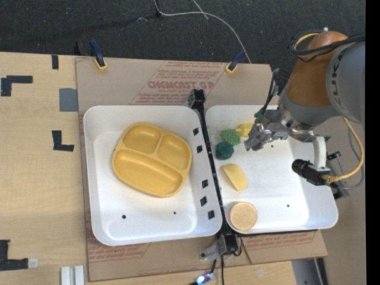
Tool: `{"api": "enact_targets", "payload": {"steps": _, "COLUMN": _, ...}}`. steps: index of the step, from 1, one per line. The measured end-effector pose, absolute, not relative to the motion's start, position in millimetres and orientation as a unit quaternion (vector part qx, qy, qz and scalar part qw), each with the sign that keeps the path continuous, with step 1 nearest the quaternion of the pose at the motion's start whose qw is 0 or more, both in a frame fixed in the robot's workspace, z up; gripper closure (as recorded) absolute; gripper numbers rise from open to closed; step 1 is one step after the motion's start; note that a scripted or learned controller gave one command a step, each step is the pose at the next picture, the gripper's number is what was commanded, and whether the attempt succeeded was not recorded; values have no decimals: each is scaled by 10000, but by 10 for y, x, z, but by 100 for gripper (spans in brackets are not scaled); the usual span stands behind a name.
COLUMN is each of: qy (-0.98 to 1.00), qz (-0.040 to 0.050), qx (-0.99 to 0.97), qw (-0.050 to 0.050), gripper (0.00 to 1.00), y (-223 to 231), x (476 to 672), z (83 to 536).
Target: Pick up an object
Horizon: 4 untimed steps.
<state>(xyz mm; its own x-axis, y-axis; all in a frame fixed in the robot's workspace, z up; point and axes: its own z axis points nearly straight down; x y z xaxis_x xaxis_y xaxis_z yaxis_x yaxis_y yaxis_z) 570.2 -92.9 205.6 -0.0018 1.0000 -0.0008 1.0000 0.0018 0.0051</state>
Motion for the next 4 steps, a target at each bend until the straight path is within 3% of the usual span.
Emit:
{"api": "enact_targets", "payload": {"steps": 1, "qy": 7077, "qz": 13, "qx": 7065, "qw": 17, "gripper": 100, "y": -926, "x": 5713, "z": 2530}}
{"api": "enact_targets", "payload": {"steps": 3, "qy": 7094, "qz": -6, "qx": 7048, "qw": -10, "gripper": 100, "y": 111, "x": 6084, "z": 2383}}
{"api": "enact_targets", "payload": {"steps": 4, "qy": 7090, "qz": -6, "qx": 7052, "qw": -6, "gripper": 100, "y": 569, "x": 6162, "z": 2261}}
